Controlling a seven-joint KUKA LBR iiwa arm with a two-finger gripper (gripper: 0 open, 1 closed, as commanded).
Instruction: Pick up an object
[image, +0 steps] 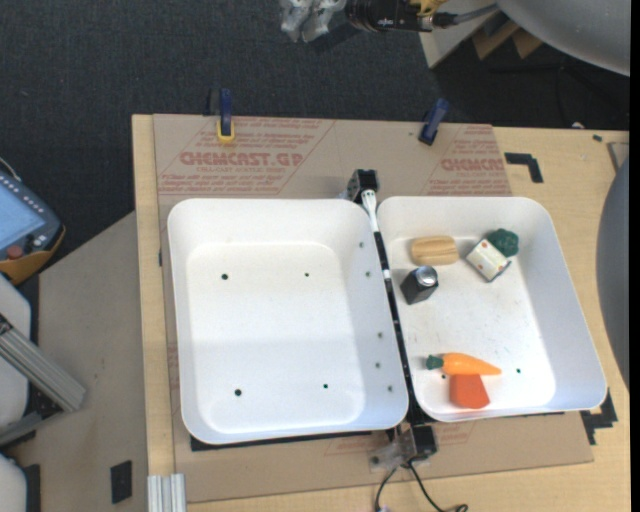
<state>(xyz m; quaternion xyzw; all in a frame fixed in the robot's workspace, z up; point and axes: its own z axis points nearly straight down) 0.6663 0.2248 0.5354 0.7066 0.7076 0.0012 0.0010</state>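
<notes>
I am looking down on the table (300, 150), a brown board printed with red lettering, sitting over dark carpet. Two blue clamps (224, 110) are gripping its far edge. Something with a blue screen (22, 222) is poking in at the left.

Two white bins are lying side by side, touching along a black clipped seam. The left bin (190, 330) is showing me bare floor with small dark dots. The right bin (570, 340) is carrying the objects: a tan wooden block (433, 250) near the far side, a white cube with a green piece (493, 253) just beside it, a dark cylinder (420, 284) close to the seam, and an orange carrot toy (467, 366) resting against an orange-red block (470, 392) at the near edge.

The gripper (312, 17) is hanging blurred at the top, well apart from both bins; I cannot tell how the jaws are standing.
</notes>
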